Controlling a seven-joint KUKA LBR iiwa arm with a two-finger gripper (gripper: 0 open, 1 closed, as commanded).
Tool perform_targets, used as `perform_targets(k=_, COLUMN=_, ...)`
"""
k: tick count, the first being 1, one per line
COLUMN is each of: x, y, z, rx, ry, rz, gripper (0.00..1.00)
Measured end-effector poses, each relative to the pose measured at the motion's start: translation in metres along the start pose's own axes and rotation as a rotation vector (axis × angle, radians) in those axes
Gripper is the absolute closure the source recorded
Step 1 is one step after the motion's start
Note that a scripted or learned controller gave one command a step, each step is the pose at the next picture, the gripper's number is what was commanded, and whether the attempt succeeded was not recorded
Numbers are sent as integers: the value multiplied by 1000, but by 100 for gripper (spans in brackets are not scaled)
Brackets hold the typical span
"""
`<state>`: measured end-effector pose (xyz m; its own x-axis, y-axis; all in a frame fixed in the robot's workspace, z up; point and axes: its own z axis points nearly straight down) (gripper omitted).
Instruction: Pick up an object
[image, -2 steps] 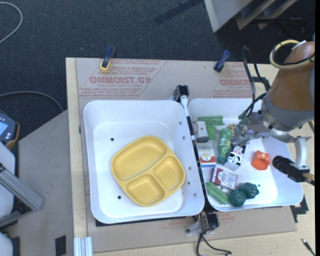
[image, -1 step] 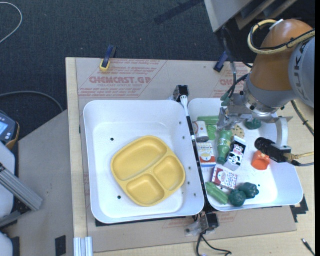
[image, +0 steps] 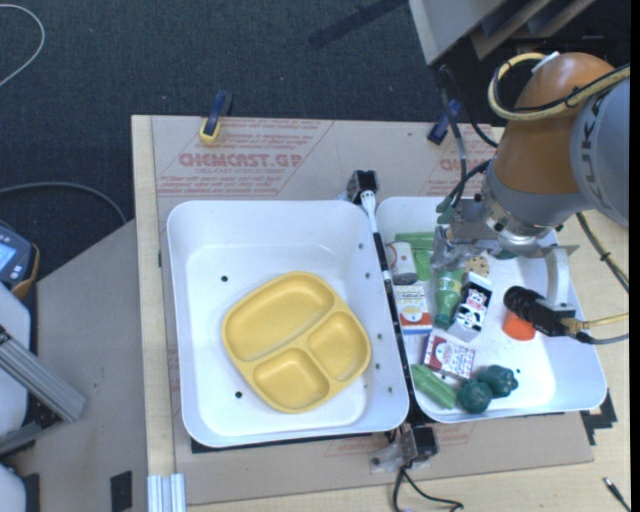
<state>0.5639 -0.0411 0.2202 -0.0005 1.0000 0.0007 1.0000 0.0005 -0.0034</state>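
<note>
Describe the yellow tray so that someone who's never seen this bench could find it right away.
Start with the two white bins side by side and take the left bin, the one farther from the arm. The yellow tray lies flat in its middle, a rounded plate split into three compartments. Nothing else lies beside it there, while the right bin holds a jumble of small packets and green toys.

right bin (image: 590, 385) | small packs, green toy vegetables (image: 478, 390), orange piece (image: 517, 327) | heaped
</note>
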Motion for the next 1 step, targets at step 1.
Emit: perform_targets(k=1, x=5, y=20, z=-5, rx=-8, ry=-2, rz=-1, gripper=100)
